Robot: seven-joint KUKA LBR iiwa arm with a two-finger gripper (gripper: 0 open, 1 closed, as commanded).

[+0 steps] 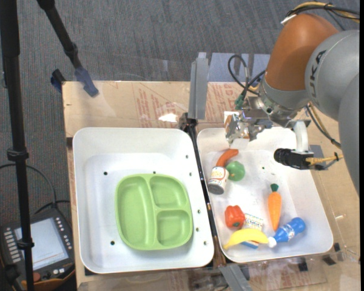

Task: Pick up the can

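Banana (249, 239) and blue bottle (289, 230) at the near edge of the right bin (318, 194), farthest below the gripper (238, 131). Gripper hangs over the bin's far rim; whether it is spread or closed can't be told from here, nothing seen in it. Can (218, 179) lies tilted below and a little left of the gripper, touching the green ball (235, 171). Red-orange chilli (227, 157) lies between can and gripper. Carrot (274, 206) lower right. Green divided plate (153, 211) in the left bin (96, 150), far left.

Glossy white plastic bins (88, 162), matt green tray (153, 211) (plastic-looking)
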